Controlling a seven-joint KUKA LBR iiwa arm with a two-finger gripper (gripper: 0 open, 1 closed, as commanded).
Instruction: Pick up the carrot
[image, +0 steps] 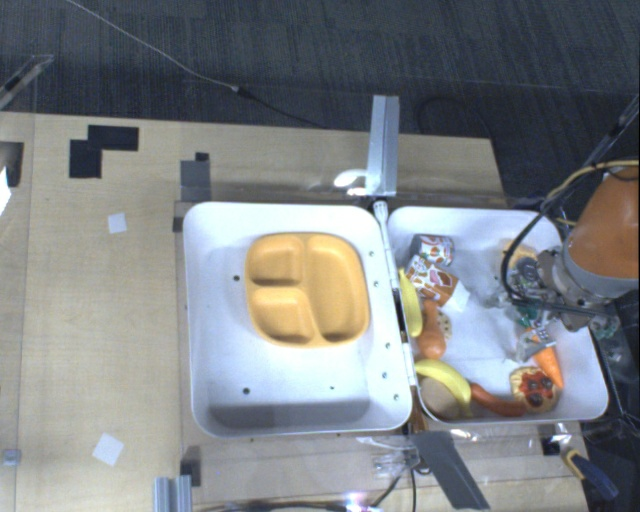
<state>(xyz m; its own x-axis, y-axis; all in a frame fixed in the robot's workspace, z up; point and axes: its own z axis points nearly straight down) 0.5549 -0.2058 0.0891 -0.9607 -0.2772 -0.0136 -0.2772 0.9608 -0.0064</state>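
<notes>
The carrot (548, 364) is a short orange piece near the front right corner of the right bin (470, 228). It lies just beyond a round red and yellow toy food (532, 389). My gripper (531, 331) hangs low over the right side of that bin, directly above the carrot's upper end and very close to it. Its tip is a jumble of grey metal and cables, and whether it touches the carrot is unclear. The orange band of the arm (610, 235) rises behind it.
In the left bin (215, 300) lies a yellow divided plate (305, 288). The right bin also holds a printed snack packet (433, 266), two bananas (445, 379) (410, 300), a brown-orange piece (432, 341) and a red sausage-like piece (490, 399). A metal post (384, 145) stands behind the bins.
</notes>
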